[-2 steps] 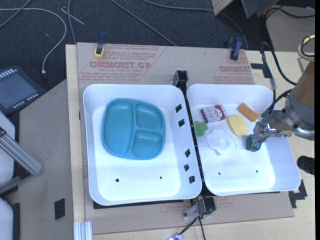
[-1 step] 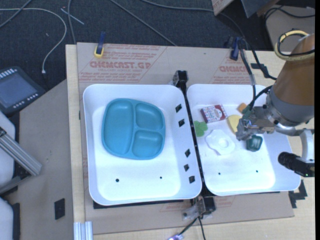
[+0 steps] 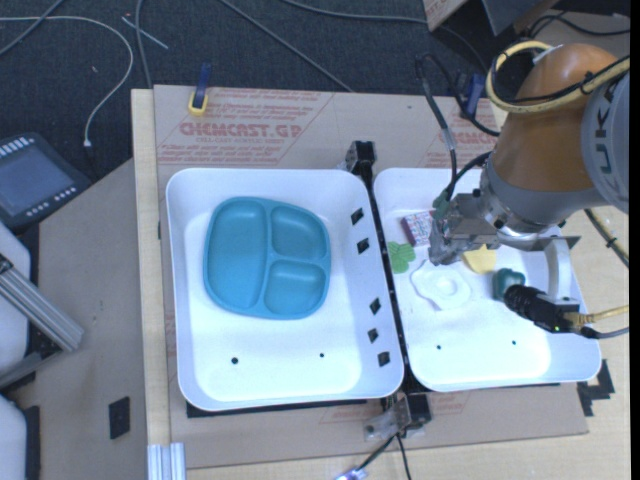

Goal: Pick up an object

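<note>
My gripper [image 3: 442,253] hangs low over the right bin [image 3: 480,363], near its left-centre. Just below it lies a white flat object [image 3: 442,289]. A green object [image 3: 401,257] sits to its left by the bin divider. A pink patterned packet [image 3: 416,230] lies up and to the left of the gripper. A yellow object [image 3: 482,260] peeks out to the right, and a teal object [image 3: 505,280] lies further right. Nothing is visibly between the fingers.
The left bin [image 3: 200,363] holds a blue divided plate [image 3: 267,257]. A black divider with clips [image 3: 377,298] runs between the bins. The grey and orange arm [image 3: 550,138] covers the upper right bin. Cables lie on the dark floor behind.
</note>
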`<state>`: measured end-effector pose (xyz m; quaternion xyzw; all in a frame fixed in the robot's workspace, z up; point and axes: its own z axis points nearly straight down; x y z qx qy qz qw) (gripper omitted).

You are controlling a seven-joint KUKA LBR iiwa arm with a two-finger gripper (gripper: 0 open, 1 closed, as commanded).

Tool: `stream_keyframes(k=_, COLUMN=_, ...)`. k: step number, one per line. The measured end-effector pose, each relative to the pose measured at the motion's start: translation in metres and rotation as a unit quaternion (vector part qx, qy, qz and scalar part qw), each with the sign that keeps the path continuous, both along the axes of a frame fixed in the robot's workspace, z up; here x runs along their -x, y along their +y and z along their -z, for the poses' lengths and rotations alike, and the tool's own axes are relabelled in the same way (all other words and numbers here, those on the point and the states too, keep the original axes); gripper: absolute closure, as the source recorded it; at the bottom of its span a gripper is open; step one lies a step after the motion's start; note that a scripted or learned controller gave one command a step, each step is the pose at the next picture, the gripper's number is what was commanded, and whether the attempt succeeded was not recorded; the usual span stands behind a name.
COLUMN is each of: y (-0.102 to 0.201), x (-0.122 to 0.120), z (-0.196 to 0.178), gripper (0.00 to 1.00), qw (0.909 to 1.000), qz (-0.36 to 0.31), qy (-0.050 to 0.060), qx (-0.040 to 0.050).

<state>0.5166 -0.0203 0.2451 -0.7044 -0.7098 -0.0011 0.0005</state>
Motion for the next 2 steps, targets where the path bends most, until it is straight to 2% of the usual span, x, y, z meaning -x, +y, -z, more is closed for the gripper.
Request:
stream_keyframes(k=1, y=0.051, x=-0.019, z=-0.004, gripper=1.0, qw=1.0, qz=0.001, qy=0.0, qx=0.0004)
stream_keyframes(k=2, y=0.108, x=-0.042, z=0.012, gripper=1.0, qw=1.0, qz=0.001, qy=0.0, qx=0.0006)
